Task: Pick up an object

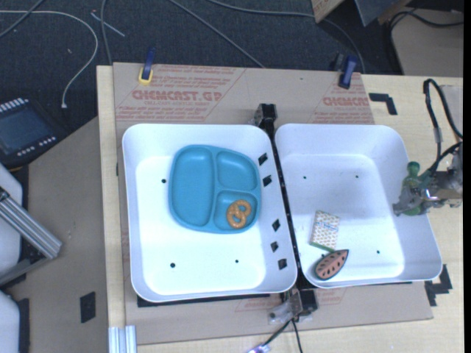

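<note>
"chemcast gp" printed on board (179,94)

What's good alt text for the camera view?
Two white bins side by side: the left bin holds a blue divided plate with a pretzel in one compartment; the right bin holds a patterned packet and a watermelon-slice toy.

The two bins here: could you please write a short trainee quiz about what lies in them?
1. True or false: the pretzel lies in a compartment of the blue plate.
2. Which bin holds the plate? A left bin, B right bin.
3. Fill in: the watermelon slice lies nearer the bin's ___ rim than the patterned packet does.

Key: 1 true; 2 A; 3 near (bottom of view).
</note>
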Controlling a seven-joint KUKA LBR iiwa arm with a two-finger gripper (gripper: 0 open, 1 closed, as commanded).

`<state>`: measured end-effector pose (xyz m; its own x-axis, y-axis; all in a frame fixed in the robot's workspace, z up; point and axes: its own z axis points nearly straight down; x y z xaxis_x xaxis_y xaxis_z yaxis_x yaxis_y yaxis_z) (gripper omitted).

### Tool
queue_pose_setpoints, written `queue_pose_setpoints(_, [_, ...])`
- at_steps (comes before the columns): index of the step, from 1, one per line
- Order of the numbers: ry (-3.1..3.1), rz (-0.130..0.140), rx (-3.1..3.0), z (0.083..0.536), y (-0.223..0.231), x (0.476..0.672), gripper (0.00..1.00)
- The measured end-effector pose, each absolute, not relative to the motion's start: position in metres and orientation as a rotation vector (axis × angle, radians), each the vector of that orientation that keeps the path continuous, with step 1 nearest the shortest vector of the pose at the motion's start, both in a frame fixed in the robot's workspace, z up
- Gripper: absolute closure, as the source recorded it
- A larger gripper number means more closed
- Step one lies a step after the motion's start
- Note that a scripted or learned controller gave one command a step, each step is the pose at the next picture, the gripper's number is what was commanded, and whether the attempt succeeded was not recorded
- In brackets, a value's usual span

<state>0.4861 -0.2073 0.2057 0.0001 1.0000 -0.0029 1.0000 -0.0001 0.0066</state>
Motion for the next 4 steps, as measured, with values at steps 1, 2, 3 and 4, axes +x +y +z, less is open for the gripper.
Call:
queue_pose_setpoints(1, [2.218, 0.004, 2.215, 0.269, -0.213, 0.488, 1.0])
queue_pose_setpoints(2, [2.23, 0.002, 2.216, 0.26, -0.16, 0.506, 1.0])
queue_pose_setpoints(3, [2.231, 0.003, 2.215, 0.262, -0.105, 0.518, 1.0])
queue_pose_setpoints(4, [2.23, -0.001, 2.219, 0.243, -0.054, 0.522, 1.0])
